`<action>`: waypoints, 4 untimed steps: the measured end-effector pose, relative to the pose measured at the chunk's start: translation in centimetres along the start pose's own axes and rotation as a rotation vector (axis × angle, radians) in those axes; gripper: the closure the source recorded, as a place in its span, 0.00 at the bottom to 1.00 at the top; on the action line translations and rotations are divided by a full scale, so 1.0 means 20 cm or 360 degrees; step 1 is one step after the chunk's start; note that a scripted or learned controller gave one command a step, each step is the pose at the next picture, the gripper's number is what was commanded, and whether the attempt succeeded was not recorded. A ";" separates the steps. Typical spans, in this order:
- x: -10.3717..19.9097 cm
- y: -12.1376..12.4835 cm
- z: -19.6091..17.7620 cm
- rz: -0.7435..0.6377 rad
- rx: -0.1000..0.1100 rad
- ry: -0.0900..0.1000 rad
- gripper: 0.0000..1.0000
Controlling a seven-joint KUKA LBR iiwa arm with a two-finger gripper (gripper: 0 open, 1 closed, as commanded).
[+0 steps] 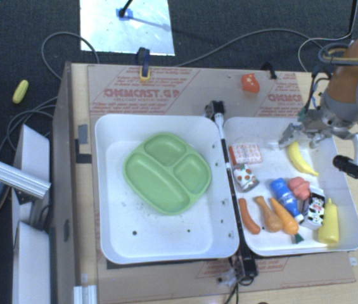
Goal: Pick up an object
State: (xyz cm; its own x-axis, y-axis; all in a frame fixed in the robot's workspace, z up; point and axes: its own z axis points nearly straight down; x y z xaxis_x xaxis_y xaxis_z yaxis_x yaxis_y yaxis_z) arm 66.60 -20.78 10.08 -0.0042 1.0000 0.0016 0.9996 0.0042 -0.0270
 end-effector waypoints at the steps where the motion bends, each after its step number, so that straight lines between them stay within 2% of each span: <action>1: 0.00 0.00 -0.06 -0.0005 -0.0006 -0.0002 1.00; 2: 0.00 0.00 -0.06 -0.0006 -0.0005 -0.0003 0.00; 3: 0.00 0.01 -0.12 -0.0010 -0.0011 -0.0006 1.00; 4: 0.00 0.01 -0.11 -0.0011 -0.0010 -0.0006 0.00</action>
State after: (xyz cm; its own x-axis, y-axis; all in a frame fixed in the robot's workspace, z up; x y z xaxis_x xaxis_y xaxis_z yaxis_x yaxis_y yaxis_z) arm 66.82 -20.81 12.37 -0.0112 0.9999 -0.0019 0.9997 0.0112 -0.0205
